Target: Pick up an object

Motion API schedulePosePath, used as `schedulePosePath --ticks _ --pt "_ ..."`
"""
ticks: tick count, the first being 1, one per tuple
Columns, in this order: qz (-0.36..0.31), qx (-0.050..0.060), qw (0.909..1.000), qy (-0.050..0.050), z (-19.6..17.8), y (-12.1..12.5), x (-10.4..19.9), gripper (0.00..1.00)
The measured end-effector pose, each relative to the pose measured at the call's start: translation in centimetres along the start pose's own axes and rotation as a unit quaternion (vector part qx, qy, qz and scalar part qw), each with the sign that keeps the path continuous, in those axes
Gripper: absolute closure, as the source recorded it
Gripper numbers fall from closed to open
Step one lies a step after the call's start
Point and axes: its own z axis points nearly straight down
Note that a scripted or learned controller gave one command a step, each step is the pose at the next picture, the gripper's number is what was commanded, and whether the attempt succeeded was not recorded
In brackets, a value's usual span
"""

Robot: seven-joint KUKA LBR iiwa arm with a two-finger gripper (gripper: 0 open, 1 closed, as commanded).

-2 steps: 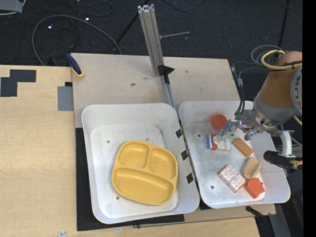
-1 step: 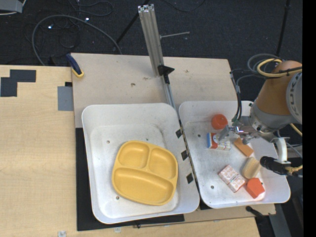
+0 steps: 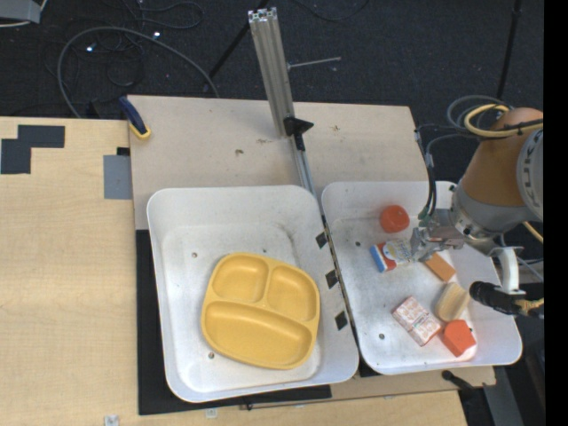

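Observation:
The right bin (image 3: 355,204) holds several small objects. Among them are an orange ball (image 3: 394,217), a small blue, white and red box (image 3: 382,257) and a tan block (image 3: 438,265). Nearer the front lie a pink patterned box (image 3: 415,319), a beige piece (image 3: 452,302) and a red-orange block (image 3: 459,337). My gripper (image 3: 422,242) is low in this bin, coming from the right. It sits between the blue box and the tan block, just below the orange ball. I see nothing lifted.
The left bin (image 3: 177,229) carries a yellow divided tray (image 3: 262,309). An aluminium post (image 3: 271,69) rises behind the bins. A blue and yellow tool (image 3: 135,118) lies at the bench's back left. Cables loop near the arm on the right.

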Motion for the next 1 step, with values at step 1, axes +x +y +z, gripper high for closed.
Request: schedulePosePath --ticks 1 --pt "-0.002 -0.003 1.0 -0.001 -5.01 0.48 0.88 1.0"
